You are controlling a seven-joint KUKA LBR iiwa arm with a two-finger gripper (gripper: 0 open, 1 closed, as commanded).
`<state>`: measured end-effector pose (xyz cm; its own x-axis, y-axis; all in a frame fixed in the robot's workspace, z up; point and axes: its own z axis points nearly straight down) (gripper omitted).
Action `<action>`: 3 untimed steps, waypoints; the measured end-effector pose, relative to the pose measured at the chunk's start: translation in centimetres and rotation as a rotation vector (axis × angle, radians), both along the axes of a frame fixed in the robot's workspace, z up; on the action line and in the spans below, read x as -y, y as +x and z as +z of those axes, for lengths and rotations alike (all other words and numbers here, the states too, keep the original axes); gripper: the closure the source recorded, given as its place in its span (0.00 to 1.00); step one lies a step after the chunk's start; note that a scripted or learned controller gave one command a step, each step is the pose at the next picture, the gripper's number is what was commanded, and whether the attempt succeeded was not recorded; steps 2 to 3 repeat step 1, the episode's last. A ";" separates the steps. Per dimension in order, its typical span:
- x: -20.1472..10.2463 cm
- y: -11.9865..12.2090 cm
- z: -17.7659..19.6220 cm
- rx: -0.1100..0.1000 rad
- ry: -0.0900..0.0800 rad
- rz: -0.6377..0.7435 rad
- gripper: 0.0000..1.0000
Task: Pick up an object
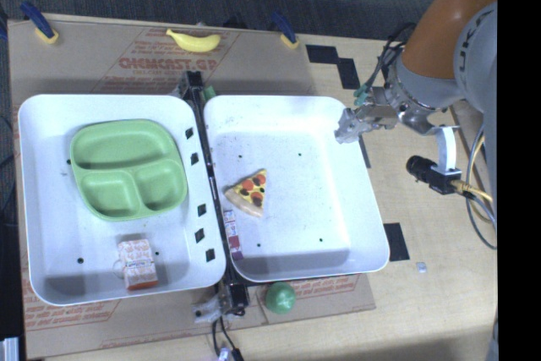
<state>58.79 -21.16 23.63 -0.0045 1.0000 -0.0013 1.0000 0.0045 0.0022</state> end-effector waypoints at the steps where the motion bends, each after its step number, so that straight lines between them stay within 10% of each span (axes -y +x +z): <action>1: -0.1 -0.1 -0.2 -0.004 0.002 0.000 0.00; 3: -0.1 -0.1 -0.2 -0.004 0.002 0.000 0.00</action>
